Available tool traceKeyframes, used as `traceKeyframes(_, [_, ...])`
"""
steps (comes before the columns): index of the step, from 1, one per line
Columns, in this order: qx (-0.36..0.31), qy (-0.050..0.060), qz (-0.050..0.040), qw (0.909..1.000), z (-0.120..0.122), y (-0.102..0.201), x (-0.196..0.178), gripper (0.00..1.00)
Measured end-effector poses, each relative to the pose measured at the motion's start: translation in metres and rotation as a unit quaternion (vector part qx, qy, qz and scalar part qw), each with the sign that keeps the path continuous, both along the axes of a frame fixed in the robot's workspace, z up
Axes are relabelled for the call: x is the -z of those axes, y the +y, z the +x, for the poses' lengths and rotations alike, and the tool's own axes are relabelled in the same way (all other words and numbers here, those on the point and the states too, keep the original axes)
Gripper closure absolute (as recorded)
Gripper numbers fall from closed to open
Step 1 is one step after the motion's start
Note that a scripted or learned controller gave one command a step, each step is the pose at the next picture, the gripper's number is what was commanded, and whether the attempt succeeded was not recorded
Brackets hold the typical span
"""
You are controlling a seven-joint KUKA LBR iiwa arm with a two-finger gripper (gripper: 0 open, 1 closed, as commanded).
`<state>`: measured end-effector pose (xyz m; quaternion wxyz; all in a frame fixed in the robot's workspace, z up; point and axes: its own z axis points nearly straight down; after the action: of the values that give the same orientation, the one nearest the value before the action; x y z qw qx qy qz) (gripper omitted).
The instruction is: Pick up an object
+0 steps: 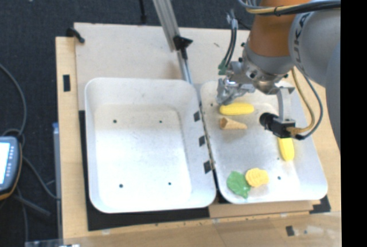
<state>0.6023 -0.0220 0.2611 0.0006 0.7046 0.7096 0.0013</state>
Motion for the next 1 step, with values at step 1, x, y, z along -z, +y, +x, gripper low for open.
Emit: traceKeyframes(1, [0.000,0.000,0.0000,1.0000,0.0134,0.0602,0.0042,1.00])
